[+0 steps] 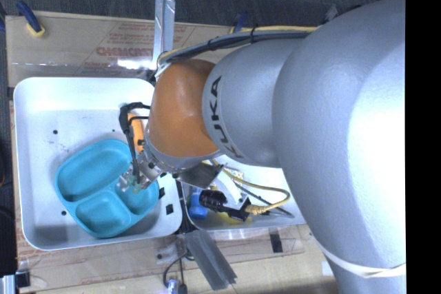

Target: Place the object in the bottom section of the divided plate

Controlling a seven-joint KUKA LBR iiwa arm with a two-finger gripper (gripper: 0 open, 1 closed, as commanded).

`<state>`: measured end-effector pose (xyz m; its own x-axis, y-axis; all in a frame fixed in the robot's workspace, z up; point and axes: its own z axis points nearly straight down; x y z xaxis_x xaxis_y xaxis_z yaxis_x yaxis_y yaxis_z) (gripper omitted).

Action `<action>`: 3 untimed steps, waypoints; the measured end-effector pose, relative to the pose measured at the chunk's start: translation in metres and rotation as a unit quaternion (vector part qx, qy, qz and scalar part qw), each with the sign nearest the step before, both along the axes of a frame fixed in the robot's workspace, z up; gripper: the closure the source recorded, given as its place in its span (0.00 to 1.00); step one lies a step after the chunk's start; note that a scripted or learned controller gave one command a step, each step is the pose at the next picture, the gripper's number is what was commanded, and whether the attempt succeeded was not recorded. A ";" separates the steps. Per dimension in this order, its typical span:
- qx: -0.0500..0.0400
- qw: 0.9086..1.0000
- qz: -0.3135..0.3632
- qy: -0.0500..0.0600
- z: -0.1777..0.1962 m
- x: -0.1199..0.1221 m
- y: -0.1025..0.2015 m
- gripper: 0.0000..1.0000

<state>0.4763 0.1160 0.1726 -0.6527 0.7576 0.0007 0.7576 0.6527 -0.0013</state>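
Camera view: gripper [132, 179] low over plate [89, 175], lower left of frame, at right rim; grip state not to tell, object not made out. Probably placing step. Next: line up over bottom section [103, 211], then release.

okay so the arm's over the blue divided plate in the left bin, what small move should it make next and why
Probably a short shift toward the plate's bottom section. The tool sits low over the right edge of the blue divided plate, near the ridge between sections, not over the bottom one. Whether it carries an object can't be made out, so check that before any release.
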 end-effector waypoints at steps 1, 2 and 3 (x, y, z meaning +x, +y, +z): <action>0.000 1.000 0.000 0.000 0.000 0.000 0.000 0.00; 0.000 1.000 0.002 0.000 0.010 0.001 0.001 1.00; 0.000 1.000 0.003 0.000 0.010 0.001 0.001 0.00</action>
